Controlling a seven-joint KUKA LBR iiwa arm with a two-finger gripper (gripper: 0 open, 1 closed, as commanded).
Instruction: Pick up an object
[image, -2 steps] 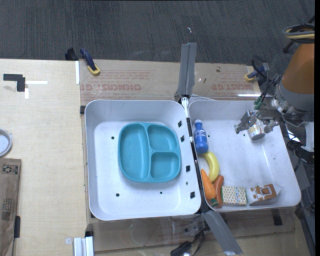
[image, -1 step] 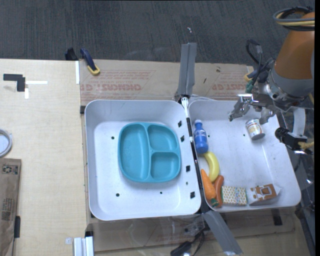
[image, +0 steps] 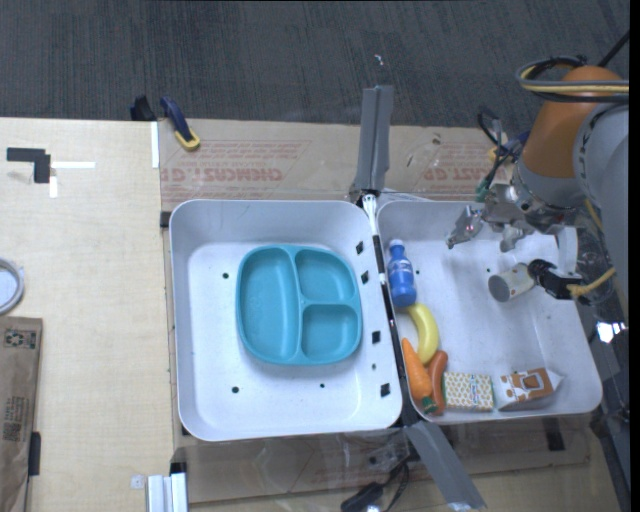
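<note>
My gripper (image: 485, 233) hovers over the back of the right bin (image: 560, 330), its fingers spread open and nothing between them. To its left a blue bottle (image: 401, 273) with a white cap lies along the bin's left wall. Toward the front come a yellow banana (image: 425, 331), an orange carrot (image: 417, 371) and a small red and green piece (image: 438, 387). A patterned cracker box (image: 468, 391) and a small brown and white carton (image: 525, 388) lie at the front of the bin. All of these are well apart from the gripper.
The left bin (image: 200, 330) holds a teal divided plate (image: 299, 304). A grey post (image: 374, 140) rises behind the wall between the bins. A tape roll (image: 8, 287) and a brown bag (image: 18, 400) sit on the bench at far left.
</note>
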